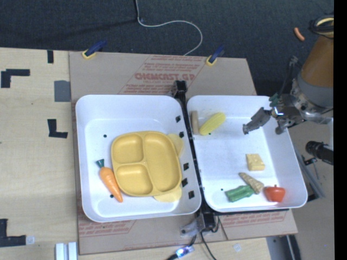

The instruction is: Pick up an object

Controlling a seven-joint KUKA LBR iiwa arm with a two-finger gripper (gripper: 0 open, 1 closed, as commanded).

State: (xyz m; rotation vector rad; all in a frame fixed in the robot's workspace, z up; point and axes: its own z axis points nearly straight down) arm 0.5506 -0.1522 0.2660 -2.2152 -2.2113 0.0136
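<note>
My gripper (267,124) hangs over the far right part of the right bin (282,145). It is open, its two dark fingers spread wide with nothing between them. A yellow corn cob (211,123) lies to its left near the bin's far left corner. A pale yellow cheese block (255,162) sits below the gripper in the bin. Along the near edge lie a tan cone-shaped piece (252,182), a green vegetable (238,193) and a red tomato (275,193).
The left bin (89,145) holds a yellow divided plate (146,163) and an orange carrot (110,182) at the plate's left. A thin wooden stick (194,122) lies against the right bin's left wall. A white cable (179,23) runs behind the bins.
</note>
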